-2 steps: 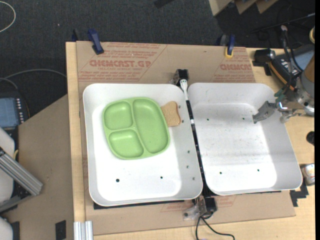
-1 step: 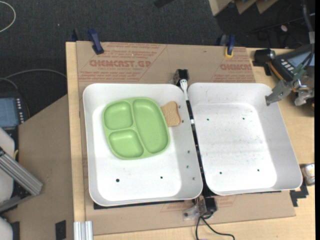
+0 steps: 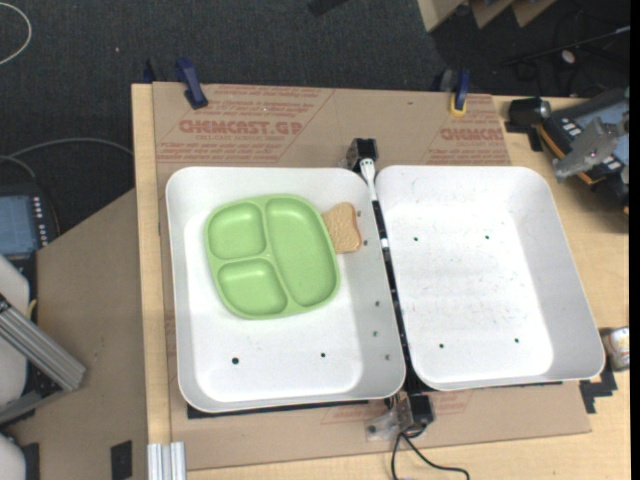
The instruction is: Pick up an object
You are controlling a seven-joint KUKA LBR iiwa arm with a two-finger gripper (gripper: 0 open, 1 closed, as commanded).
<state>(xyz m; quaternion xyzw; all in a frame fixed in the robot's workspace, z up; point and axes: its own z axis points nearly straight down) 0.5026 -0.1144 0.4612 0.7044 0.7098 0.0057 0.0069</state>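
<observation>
One fixed camera looks down at a slant from above the bench's near side, high enough to take in both white bins whole: the left bin [image 3: 190, 368] and the right bin [image 3: 480, 268]. It faces toward the far edge, where dark floor lies beyond the bench [image 3: 300, 118], and the scene's right reaches the frame's right side.

Dark grey carpet [image 3: 200, 18] covers the floor from nine to twelve o'clock. The tabletop [image 3: 300, 118] is brown board printed with red lettering, held by a blue clamp [image 3: 190, 83] at eleven and a yellow clamp [image 3: 460, 96] at one.
</observation>
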